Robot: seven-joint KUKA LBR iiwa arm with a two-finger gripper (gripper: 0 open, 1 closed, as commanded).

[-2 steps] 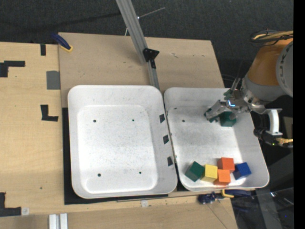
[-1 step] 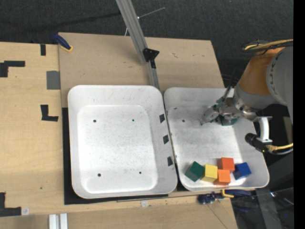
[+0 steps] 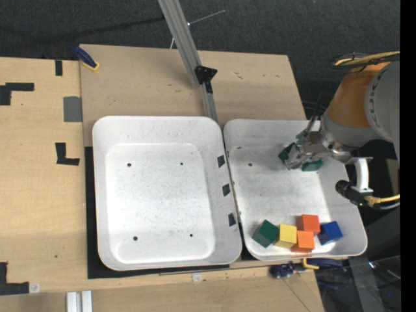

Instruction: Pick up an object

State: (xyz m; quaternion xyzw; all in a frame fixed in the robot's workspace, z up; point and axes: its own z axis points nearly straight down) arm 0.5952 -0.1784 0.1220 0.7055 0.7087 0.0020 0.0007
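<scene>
My gripper hangs over the upper right part of the right bin, on the grey arm with its orange band. A small teal shape shows just beside the gripper; I cannot tell whether it is an object or part of the hand. Several blocks lie bunched at the bin's near right corner, well below the gripper: a green block, a yellow block, two orange blocks and a blue block.
The left bin sits beside the right one, their rims touching along the middle. A slanted metal pole comes down to the bench behind the bins. A cable and white fitting hang at the arm's right.
</scene>
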